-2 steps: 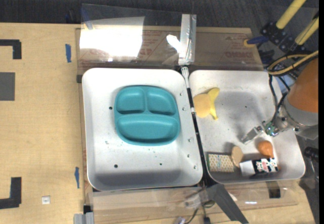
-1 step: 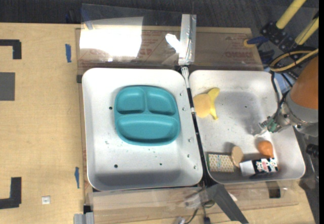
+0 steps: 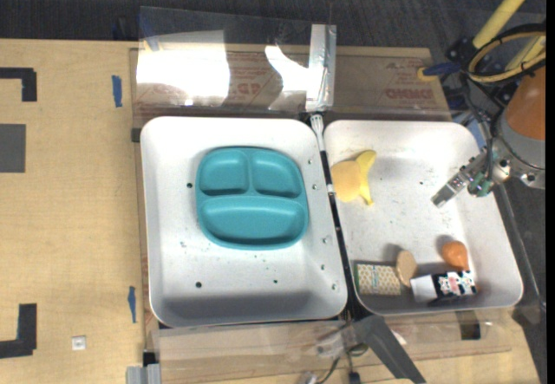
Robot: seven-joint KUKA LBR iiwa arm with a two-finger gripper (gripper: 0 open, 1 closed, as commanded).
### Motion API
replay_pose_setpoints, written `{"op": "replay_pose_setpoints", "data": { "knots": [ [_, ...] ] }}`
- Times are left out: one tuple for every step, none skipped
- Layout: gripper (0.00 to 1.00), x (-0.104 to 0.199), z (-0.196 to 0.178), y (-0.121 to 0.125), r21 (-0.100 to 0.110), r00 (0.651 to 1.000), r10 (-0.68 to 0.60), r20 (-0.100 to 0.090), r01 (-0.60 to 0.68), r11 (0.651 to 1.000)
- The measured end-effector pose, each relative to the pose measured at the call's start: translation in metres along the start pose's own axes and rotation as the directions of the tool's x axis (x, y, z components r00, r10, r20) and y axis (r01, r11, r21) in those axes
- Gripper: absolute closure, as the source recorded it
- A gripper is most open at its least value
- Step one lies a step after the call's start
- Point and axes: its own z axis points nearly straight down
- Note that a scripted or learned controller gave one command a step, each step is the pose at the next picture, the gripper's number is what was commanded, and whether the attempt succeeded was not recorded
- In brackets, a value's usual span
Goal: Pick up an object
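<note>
My gripper (image 3: pixel 453 187) hangs over the right side of the right bin (image 3: pixel 408 135), reaching in from the right edge, with the orange wrist band above it. It is apart from every object. A yellow banana-shaped toy (image 3: pixel 354 178) lies at the bin's left side. Along the front lie a patterned small box (image 3: pixel 377 278), a tan round piece (image 3: pixel 406 263), an orange egg-shaped thing (image 3: pixel 454 252) and a white bottle with a black label (image 3: pixel 444 286).
The left bin (image 3: pixel 165 278) holds a teal divided plate (image 3: pixel 251 198). A clear plastic sheet (image 3: pixel 234 70) and cardboard lie behind the bins. Yellow cables (image 3: pixel 507 44) sit at the back right.
</note>
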Motion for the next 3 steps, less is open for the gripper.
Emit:
{"op": "replay_pose_setpoints", "data": {
  "knots": [
    [1.00, 0.000, -0.009, 0.001, -0.001, 1.000, 0.000, 0.002, 0.000, 1.000],
    [1.00, 0.080, 0.022, 0.045, 0.007, 0.999, -0.035, -0.010, 0.035, 0.999],
    [1.00, 0.086, -0.098, 0.022, 0.000, 0.925, -0.381, 0.000, 0.381, 0.925]
  ]
}}
